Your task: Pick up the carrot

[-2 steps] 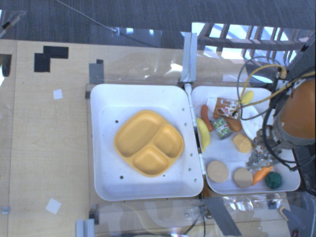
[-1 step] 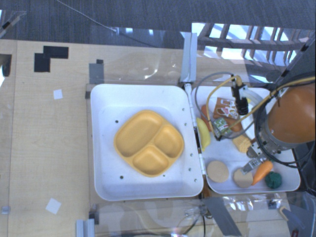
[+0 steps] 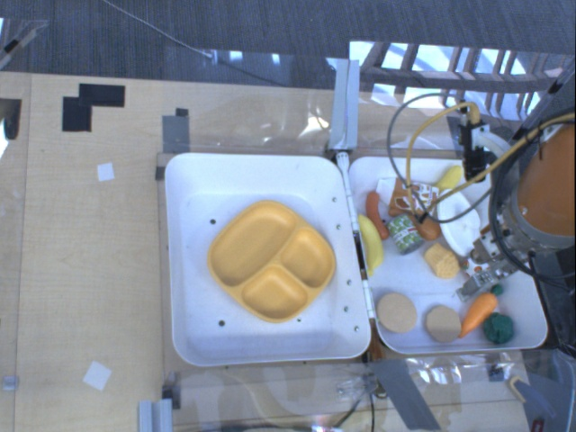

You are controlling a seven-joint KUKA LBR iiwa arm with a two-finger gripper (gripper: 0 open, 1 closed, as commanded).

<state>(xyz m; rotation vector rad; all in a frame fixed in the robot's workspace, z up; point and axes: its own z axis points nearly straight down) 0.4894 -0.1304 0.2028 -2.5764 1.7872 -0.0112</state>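
Observation:
The orange carrot (image 3: 477, 314) lies tilted in the right bin (image 3: 536, 338), near its front right corner, thick end up and to the right. It rests between a round tan biscuit (image 3: 442, 323) and a dark green broccoli piece (image 3: 499, 328). My gripper (image 3: 481, 281) hangs just above the carrot's thick end, at the end of the grey arm with the orange band (image 3: 544, 192). From this angle the arm's body covers most of the gripper, and nothing is visibly held.
The right bin also holds a banana (image 3: 370, 242), a red sausage (image 3: 376, 214), a small green can (image 3: 405, 235), a yellow chunk (image 3: 441, 261), a second biscuit (image 3: 396, 311) and a white plate (image 3: 463, 225). A yellow divided plate (image 3: 273, 259) sits in the left bin (image 3: 184, 268).

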